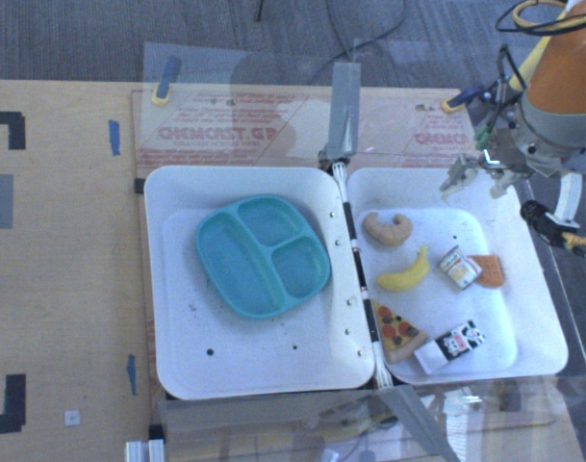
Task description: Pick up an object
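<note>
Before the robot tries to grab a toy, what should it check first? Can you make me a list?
1. Gripper carries nothing: ok, its fingers are spread over the far edge of the right bin with nothing between them.
2. Toys to pick: ok, a banana, a croissant, a pizza slice, a small carton and a cow-print box lie in the right bin.
3. Room around the banana: ok, it touches nothing.
4. Room around the carton: not ok, an orange piece sits against it.
5. Gripper is above a toy: not ok, it hovers at the rim, away from all of them.
6. Blue plate: ok, it sits in the left bin, out of the way.
</note>
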Tool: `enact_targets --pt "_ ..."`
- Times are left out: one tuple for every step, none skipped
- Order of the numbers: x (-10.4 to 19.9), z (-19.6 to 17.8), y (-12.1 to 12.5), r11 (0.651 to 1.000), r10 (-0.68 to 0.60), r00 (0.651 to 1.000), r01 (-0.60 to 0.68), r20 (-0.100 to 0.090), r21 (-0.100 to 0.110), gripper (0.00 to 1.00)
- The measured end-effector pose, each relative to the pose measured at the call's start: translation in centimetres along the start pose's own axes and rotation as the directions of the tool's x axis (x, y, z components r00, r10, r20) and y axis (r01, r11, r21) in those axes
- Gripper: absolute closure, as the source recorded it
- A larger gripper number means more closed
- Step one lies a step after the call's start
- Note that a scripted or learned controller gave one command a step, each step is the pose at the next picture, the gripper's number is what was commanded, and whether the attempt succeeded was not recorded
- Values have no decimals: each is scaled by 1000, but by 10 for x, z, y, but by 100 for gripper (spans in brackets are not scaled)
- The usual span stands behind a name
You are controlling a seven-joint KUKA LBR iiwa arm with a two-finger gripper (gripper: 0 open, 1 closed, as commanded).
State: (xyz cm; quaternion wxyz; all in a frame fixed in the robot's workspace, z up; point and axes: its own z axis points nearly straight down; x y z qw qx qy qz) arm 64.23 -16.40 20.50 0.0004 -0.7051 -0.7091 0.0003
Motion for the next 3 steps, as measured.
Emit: enact_targets --pt "-33 105 -87 998 -62 998 62 2 -15 0" --pt "-34 92 -84 998 -60 998 60 2 -24 100" --pt "11 11 -35 988 -152 988 152 2 -3 100"
